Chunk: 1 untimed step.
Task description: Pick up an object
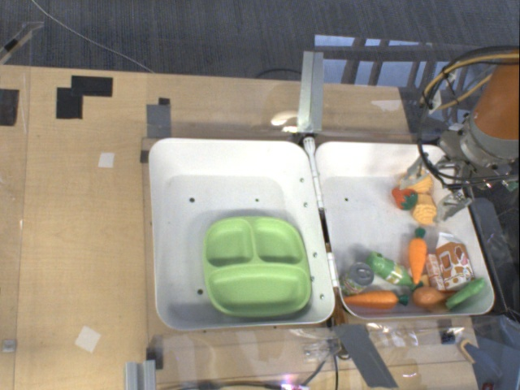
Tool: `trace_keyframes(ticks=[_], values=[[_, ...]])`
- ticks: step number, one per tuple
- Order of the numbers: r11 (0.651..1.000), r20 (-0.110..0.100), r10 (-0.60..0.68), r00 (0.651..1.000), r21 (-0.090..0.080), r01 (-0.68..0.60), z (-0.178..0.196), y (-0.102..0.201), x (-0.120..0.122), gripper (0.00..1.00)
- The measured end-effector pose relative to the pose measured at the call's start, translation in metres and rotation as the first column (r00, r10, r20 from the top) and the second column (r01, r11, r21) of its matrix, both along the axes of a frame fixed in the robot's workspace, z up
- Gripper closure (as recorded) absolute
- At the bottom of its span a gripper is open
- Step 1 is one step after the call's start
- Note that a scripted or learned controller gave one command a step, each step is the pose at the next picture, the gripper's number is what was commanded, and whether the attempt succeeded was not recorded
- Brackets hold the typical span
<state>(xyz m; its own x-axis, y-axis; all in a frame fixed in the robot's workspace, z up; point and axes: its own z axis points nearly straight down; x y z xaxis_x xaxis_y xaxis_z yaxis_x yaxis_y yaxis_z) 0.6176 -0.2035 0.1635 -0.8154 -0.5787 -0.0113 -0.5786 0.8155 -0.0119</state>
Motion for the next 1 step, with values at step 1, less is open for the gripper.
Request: trace_keyframes(ticks=[1], values=[[0.999, 0.000, 0.032, 0.999, 0.001, -0.032, -0.0732, 0.0002, -0.0651, 0.00]])
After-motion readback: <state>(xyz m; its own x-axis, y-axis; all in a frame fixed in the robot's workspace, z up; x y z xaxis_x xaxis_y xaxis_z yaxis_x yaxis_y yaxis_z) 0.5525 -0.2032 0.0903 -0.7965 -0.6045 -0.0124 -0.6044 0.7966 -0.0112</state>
